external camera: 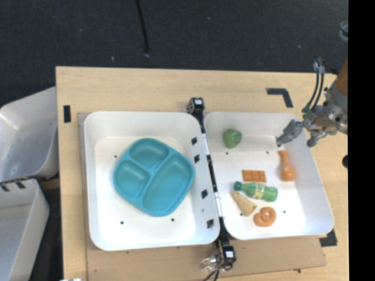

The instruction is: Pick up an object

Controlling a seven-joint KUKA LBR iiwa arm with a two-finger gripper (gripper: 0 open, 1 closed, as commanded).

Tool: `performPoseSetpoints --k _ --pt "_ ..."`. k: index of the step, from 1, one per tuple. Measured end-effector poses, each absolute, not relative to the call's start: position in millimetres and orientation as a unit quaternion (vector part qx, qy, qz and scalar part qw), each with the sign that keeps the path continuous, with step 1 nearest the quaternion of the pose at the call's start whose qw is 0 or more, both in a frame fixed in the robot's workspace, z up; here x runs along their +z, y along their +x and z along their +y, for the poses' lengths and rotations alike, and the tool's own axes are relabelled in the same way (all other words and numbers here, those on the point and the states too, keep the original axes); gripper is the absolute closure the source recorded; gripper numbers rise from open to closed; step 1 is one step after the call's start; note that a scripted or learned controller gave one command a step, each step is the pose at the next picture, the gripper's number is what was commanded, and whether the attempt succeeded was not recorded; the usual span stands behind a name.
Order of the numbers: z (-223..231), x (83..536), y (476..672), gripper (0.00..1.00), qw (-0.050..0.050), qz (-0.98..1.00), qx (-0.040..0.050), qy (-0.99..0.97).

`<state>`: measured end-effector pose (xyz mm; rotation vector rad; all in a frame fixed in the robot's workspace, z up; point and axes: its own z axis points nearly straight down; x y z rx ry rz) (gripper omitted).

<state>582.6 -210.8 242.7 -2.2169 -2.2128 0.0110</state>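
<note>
The right bin point(304, 215) holds several small toys: a green round fruit point(232, 137), an orange carrot-like piece point(286, 166), an orange flat cracker point(254, 176), a green bottle point(256, 191), a tan wedge point(244, 203) and an orange ring point(265, 216). My gripper point(303, 133) hangs over the bin's upper right part, just above the carrot-like piece. Its two fingers stand apart, open, with nothing between them.
The left bin point(99, 227) carries a blue divided plate point(154, 176). A row of black clips point(206, 174) runs along the seam between the bins. White containers point(23, 139) sit off the bench's left side.
</note>
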Motion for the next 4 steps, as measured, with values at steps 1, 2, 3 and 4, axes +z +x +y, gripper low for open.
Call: performPoseSetpoints --k 1,2,3,4 --pt "-210.3 250.5 585.2 0.0 -0.001 -0.708 0.0002 -0.707" --pt "-214.6 208.1 583.1 0.0 0.0 -0.707 0.0015 -0.707" --pt "-220.8 161.9 575.5 0.0 0.0 -0.707 0.0017 -0.707" --pt "-214.3 115.9 579.7 0.0 -0.002 -0.708 0.0006 -0.706"
